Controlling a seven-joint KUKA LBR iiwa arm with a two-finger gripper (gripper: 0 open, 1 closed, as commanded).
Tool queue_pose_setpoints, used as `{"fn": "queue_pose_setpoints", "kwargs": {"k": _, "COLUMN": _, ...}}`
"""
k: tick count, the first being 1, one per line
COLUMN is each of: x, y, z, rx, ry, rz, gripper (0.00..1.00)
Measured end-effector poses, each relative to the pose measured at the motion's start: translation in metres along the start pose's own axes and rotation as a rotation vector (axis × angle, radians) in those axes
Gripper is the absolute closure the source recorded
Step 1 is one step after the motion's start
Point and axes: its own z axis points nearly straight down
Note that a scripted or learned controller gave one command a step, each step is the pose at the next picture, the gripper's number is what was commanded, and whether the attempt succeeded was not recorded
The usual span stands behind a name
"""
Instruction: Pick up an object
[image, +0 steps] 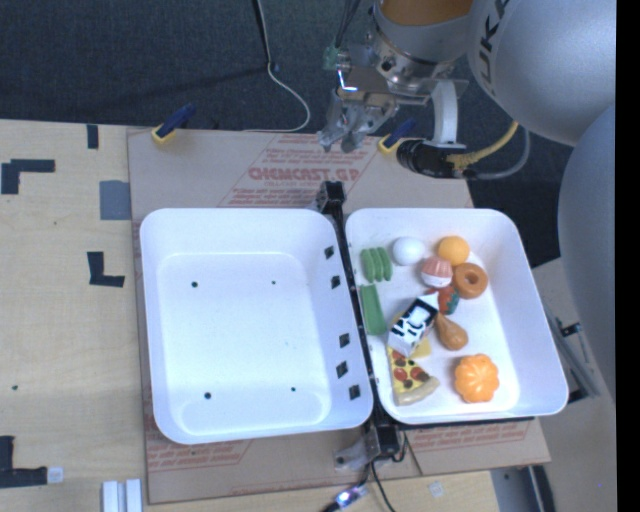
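Observation:
My gripper (347, 132) hangs high above the bench, over the cardboard just behind the seam between the two bins, with nothing visible between its fingers. The right bin (520, 260) holds several toy foods: a green bean pod (376, 264), a green stick (373, 309), a white egg (407, 250), an orange ball (453, 249), a pink-and-white piece (436, 271), a brown doughnut (469, 280), a black-and-white carton (413, 323), a drumstick (449, 329), a pizza slice (410, 381) and an orange pumpkin (476, 378).
The left bin (160, 300) lies beside the right one on a cardboard sheet (250, 175). A black hinge strip (345, 300) runs between the bins. A blue clip (172, 122) and a white cable (285, 85) sit at the back.

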Motion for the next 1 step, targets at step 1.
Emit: {"fn": "queue_pose_setpoints", "kwargs": {"k": 1, "x": 0.0270, "y": 0.0000, "z": -0.1597, "rx": -0.006, "ry": 0.001, "rz": 0.000, "gripper": 1.00}}
